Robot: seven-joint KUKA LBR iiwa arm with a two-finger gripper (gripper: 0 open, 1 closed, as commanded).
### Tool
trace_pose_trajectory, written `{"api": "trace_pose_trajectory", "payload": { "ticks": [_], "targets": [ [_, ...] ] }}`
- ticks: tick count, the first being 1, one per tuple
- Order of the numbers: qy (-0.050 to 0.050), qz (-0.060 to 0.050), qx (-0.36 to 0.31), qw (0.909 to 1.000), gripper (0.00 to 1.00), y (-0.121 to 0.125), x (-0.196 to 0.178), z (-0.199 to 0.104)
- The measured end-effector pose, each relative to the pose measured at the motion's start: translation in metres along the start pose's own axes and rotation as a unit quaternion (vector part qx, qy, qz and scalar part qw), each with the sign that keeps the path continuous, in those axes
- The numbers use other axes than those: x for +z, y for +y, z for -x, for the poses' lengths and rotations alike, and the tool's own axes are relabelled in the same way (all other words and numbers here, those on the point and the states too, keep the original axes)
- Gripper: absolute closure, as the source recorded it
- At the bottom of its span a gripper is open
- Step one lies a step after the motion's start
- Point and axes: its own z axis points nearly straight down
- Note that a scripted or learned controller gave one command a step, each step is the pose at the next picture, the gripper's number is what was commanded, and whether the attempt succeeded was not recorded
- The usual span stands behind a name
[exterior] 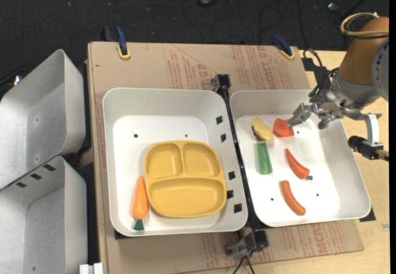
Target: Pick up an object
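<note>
The right bin (346,161) holds several toy foods: a yellow piece (262,128), a small red-orange wedge (283,128), a green stick (264,158), a red chili (297,164) and an orange sausage shape (292,197). My gripper (312,118) hangs over the bin's far right part, just right of and slightly above the red-orange wedge. Its two fingers are spread apart with nothing between them. One fingertip (299,116) is close to the wedge; I cannot tell whether they touch.
The left bin (117,143) holds a yellow divided plate (184,179) and an orange carrot (140,198) beside it. A black divider (234,149) runs between the bins. Grey containers (37,143) stand off the bench at the left.
</note>
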Motion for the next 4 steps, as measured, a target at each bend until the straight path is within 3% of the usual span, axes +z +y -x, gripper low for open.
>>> {"api": "trace_pose_trajectory", "payload": {
  "ticks": [1, 2, 3, 4],
  "targets": [
    [0.001, 0.005, -0.001, 1.0000, 0.00, 0.004, 0.025, 0.000],
    [0.000, 0.012, -0.002, 0.9999, 1.00, 0.008, 0.010, -0.001],
    [-0.001, 0.005, -0.001, 1.0000, 1.00, 0.009, -0.034, -0.004],
    [-0.001, 0.005, -0.001, 1.0000, 1.00, 0.014, -0.079, -0.002]
  ]
}}
